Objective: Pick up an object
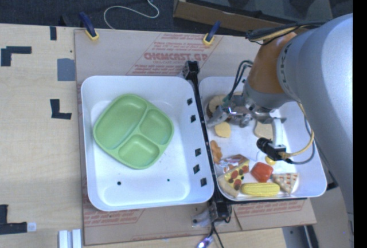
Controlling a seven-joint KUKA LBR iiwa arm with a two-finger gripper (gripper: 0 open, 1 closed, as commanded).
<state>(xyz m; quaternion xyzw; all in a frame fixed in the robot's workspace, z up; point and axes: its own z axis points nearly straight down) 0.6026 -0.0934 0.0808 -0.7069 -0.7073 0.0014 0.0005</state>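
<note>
pale wood bench top, brown cardboard sheet [172,58] with red print laid over it, pinned at the back by two blue-and-yellow clamps [89,28], and dark carpet with a loose white cable [137,9] beyond. two shallow glossy white bins sit side by side on the cardboard. left bin [103,189] carries one matte green plastic tray [133,131], rounded, split into three compartments, lying turned at an angle. right bin [312,184] is busy: toy food heaped along the near edge — a yellow corn cob [259,188], a smooth red tomato-like piece [262,171], a triangular pizza slice [287,181], a spotted flat slab [234,171], a small orange crinkled bit [216,152] by the divider, and a pale yellow lump [222,129] higher up. big smooth grey arm [330,81] with its orange band sweeps in from the right, metallic gripper [232,115] low over the far half of the right bin, just beside that yellow lump and a round tan piece [217,105]. whether the claw is spread or closed, cannot tell from up here, and nothing reads as held.
</note>
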